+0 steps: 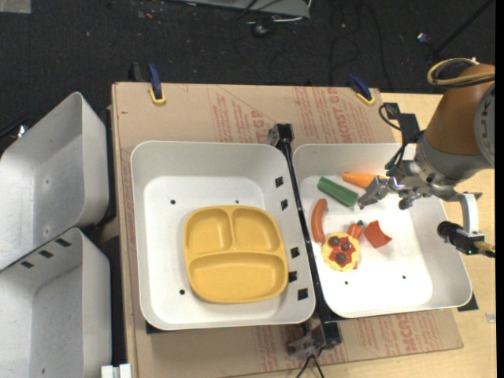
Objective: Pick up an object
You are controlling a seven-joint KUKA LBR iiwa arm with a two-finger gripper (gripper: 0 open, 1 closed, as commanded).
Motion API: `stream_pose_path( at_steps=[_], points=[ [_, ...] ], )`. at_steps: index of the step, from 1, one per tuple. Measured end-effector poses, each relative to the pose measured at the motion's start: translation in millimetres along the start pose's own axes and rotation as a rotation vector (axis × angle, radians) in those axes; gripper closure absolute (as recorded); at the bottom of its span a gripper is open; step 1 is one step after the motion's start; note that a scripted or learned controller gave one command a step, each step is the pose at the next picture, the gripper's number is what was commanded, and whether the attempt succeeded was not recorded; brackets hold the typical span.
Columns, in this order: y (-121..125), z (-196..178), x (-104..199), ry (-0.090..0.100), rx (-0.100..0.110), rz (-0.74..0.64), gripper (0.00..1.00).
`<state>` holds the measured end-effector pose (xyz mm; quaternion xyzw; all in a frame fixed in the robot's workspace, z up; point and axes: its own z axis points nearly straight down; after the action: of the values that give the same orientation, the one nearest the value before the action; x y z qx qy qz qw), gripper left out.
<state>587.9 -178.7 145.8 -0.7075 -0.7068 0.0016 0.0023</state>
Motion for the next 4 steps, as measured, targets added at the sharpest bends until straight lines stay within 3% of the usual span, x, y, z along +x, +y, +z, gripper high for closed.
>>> stream_pose_path(
  at_steps=[1, 2, 4],
  points=[
    [0, 54, 1, 0.0, -0.001, 0.0, 0.0],
    [1, 40, 0, -0.002, -0.006, 0.0, 1.0],
    [11, -82, 2, -0.003, -0.012, -0.005, 1.0]
  ],
)
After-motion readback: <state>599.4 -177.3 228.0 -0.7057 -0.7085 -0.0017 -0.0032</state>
